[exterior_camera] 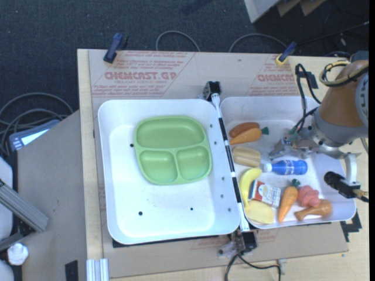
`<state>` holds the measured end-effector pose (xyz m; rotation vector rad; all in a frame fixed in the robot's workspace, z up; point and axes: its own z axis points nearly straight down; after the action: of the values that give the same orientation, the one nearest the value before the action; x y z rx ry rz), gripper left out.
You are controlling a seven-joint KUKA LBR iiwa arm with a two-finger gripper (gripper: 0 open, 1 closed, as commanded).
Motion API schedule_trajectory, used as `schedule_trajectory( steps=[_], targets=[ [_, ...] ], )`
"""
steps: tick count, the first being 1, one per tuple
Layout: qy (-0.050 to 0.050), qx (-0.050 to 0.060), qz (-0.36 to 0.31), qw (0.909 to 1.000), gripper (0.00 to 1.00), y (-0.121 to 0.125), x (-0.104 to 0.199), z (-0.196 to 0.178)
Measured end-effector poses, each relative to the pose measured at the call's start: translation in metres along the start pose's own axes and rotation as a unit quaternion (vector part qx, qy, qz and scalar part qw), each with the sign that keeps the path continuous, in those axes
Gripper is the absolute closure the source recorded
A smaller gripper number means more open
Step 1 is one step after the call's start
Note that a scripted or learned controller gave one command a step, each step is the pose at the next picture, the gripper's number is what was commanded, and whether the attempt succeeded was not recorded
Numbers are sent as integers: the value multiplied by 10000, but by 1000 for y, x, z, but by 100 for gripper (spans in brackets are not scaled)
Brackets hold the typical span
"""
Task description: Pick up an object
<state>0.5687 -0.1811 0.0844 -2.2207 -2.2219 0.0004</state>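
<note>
My gripper reaches in from the right and hovers in the right bin, just above a blue bottle lying on its side. Around the bottle lie several toy foods. An orange carrot is at the back and a tan bun is below it. A yellow banana, a red and white carton, a second carrot, a pink piece and a drumstick sit toward the front. Nothing is visibly held.
The left bin holds a green divided plate. A black rail separates the two bins. A black part juts over the right bin's right rim. Cables trail near the arm.
</note>
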Motion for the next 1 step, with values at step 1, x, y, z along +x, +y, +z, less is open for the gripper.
schedule_trajectory(
  steps=[1],
  targets=[
    [-11, -18, -6, 10000, 0, 99, -43, -54]
  ],
)
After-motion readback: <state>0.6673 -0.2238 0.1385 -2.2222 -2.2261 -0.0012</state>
